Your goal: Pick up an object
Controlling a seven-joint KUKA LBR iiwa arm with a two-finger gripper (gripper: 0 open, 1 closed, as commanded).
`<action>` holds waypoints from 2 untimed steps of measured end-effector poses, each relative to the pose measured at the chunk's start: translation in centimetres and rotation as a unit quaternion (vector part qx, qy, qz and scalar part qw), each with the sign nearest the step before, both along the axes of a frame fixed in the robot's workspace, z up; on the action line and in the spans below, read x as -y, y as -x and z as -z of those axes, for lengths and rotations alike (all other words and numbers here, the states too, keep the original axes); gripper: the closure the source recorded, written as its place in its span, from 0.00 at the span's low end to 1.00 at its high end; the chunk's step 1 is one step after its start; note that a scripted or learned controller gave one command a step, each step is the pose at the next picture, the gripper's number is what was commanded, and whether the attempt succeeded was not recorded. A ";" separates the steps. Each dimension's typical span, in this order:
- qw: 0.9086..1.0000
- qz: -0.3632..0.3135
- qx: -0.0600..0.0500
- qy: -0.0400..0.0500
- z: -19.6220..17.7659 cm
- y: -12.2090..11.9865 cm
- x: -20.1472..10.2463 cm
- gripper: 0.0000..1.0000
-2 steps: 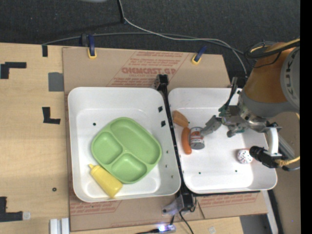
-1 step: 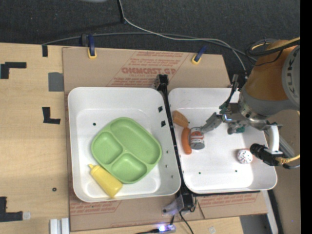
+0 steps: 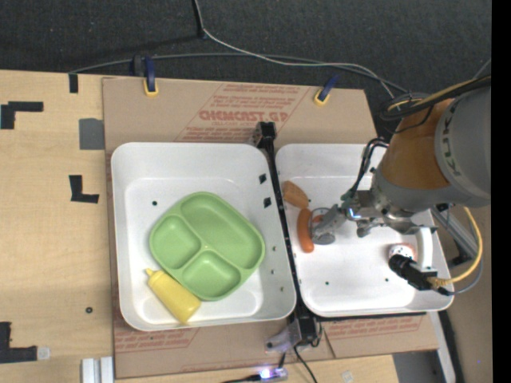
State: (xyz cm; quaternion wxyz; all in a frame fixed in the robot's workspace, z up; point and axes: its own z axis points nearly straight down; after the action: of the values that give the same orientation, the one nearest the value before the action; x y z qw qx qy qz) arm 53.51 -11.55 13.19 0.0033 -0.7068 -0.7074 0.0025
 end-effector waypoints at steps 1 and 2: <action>1.000 0.000 0.006 0.001 4.7 -0.2 0.0 0.00; 1.000 -0.001 0.006 0.002 3.6 -0.2 0.0 1.00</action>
State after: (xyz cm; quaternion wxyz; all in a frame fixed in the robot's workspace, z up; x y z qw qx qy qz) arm 53.66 -11.54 9.63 -0.0026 -0.7064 -0.7078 -0.0005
